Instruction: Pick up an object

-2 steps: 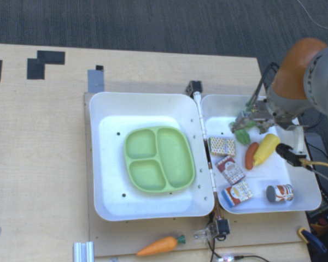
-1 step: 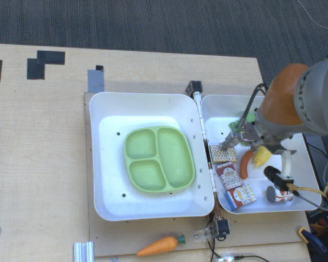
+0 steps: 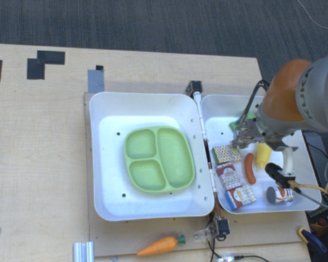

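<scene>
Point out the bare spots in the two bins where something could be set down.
Left bin: a white margin rings the green divided plate, widest along the far wall. Right bin: bare only in the far corner beside the divider. Its near half is crowded with the small boxes, the hot dog and the claw.
</scene>
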`<control>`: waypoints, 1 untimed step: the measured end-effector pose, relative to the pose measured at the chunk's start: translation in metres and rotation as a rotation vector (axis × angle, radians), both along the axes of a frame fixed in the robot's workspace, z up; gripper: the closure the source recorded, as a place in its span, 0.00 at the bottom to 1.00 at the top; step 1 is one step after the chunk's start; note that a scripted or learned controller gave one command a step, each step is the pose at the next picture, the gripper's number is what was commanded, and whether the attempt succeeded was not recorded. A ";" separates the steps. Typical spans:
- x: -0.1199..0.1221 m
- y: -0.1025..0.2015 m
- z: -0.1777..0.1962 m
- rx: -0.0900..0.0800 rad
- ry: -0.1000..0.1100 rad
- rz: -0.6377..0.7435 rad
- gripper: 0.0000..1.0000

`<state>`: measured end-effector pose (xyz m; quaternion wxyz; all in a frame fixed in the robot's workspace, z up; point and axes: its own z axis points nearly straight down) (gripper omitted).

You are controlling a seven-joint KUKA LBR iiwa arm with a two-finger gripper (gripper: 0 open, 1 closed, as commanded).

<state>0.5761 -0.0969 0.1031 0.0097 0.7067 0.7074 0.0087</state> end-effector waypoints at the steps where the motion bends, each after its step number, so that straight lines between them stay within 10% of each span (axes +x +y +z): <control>1: 0.000 0.000 0.000 -0.001 0.000 0.000 0.00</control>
